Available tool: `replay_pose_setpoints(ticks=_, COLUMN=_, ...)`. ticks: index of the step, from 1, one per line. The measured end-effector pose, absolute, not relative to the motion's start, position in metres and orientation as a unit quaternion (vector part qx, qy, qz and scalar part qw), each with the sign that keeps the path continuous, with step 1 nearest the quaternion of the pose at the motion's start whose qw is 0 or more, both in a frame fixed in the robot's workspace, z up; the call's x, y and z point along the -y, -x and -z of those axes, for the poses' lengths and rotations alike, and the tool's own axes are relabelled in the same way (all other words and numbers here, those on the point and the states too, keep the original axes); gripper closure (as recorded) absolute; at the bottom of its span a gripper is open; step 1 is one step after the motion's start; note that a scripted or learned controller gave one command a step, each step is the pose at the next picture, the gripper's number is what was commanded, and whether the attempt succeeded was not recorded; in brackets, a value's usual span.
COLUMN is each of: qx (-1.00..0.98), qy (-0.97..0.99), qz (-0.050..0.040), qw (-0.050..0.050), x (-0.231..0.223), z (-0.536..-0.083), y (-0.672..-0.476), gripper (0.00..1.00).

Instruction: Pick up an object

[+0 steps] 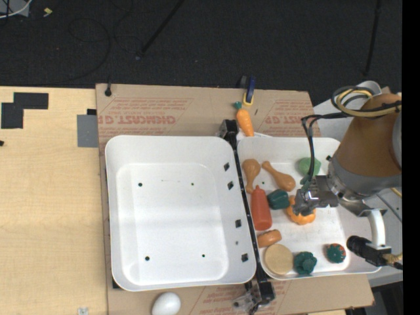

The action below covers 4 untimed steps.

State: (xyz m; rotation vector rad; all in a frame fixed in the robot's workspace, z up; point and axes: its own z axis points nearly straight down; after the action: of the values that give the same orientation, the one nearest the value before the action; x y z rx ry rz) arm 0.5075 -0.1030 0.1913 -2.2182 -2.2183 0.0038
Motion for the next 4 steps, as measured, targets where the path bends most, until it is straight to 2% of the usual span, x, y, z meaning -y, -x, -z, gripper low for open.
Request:
replay_pose_setpoints(ticks=1, qx=0.708, qy=0.706, qz=-0.0004, qw=0.000, x=0.111, z=-0.083, y=-0.551, gripper=0.00)
replay_pose_setpoints(ticks=2, qx=0.709, qy=0.705, qz=0.0006, qw=0.000, x=0.087, z=-0.088, y=-0.638, gripper=0.00)
replay_pose_setpoints(ticks=3, qx=0.708, qy=0.707, qz=-0.0014, qw=0.002, x=0.089, z=-0.097, y=-0.635, gripper=1.00)
replay_pose_setpoints(ticks=4, qx=0.706, qy=0.708, qz=-0.0015, qw=0.002, x=0.100, z=-0.088, y=-0.537, gripper=1.00)
